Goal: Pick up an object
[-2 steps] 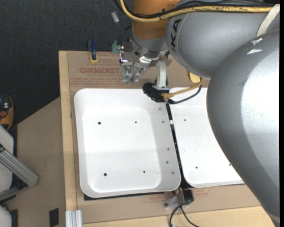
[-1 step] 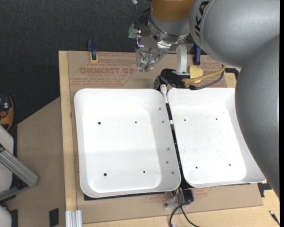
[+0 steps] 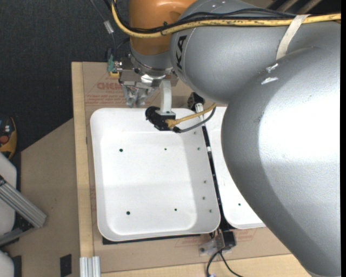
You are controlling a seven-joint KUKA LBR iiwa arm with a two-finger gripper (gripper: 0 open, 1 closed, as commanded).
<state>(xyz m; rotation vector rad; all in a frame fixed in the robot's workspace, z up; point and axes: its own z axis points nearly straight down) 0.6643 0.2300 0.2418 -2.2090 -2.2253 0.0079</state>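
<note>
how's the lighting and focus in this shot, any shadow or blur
In the camera view, the left bin is evenly lit with a soft shadow band across its far half under the arm; the arm's grey shell close to the lens looks soft and carries a pale sheen, while the gripper and bin rim stay fairly sharp.

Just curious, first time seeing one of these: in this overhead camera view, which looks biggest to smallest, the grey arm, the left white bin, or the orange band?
1. Grey arm, though it is nearest the camera.
2. Left white bin.
3. Orange band.
</note>
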